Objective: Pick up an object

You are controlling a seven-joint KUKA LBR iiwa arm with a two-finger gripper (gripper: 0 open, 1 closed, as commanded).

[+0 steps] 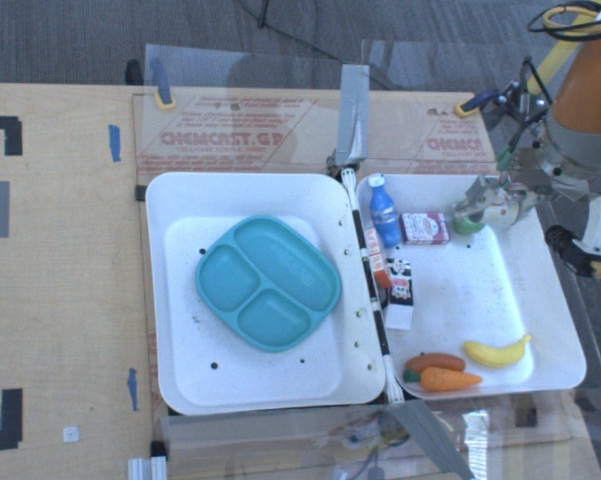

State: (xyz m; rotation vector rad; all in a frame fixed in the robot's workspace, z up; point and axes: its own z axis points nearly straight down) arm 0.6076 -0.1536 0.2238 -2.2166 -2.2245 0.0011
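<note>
My gripper (486, 206) hangs over the far right corner of the right bin (540, 278), on the arm with the orange band (590, 88). A small green object (467, 222) lies right at the gripper's left side; whether they touch I cannot tell. Left of it sit a small pink box (425, 228) and a blue bottle (384, 212) with a white cap. A yellow banana (497, 351) lies near the front right. An orange carrot (448, 379) and a reddish sausage (435, 362) lie at the front edge.
A teal divided plate (268, 282) lies in the left bin (170, 268). A black-and-white carton (400, 286) and a small orange item (381, 274) lie along the divider between the bins. Cables (565, 23) hang by the arm at the right.
</note>
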